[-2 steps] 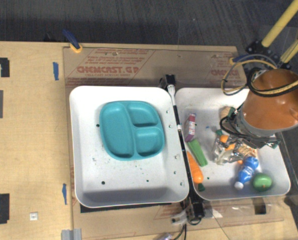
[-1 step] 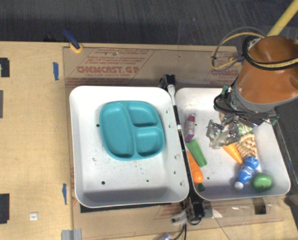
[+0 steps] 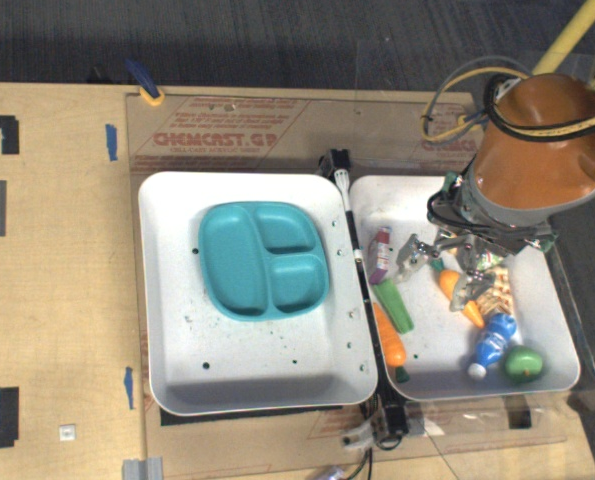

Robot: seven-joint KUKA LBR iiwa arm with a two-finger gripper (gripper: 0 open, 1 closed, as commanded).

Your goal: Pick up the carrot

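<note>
The carrot (image 3: 388,337) is a long orange piece with a dark green end. It lies along the left wall of the right bin (image 3: 557,298), near the front. My gripper (image 3: 441,269) hangs over the middle of that bin, up and to the right of the carrot and apart from it. Its two metal fingers (image 3: 414,252) stand spread, so it is open. A small orange piece (image 3: 449,284) lies under the gap, close to the right finger, and I cannot see a grip on it.
A green pod (image 3: 396,306) lies just above the carrot, touching its upper end. A pink packet (image 3: 380,252), a blue bottle (image 3: 491,345), a green apple (image 3: 524,365) and another orange bit (image 3: 473,314) share the right bin. The left bin (image 3: 167,298) holds a teal divided tray (image 3: 264,259).
</note>
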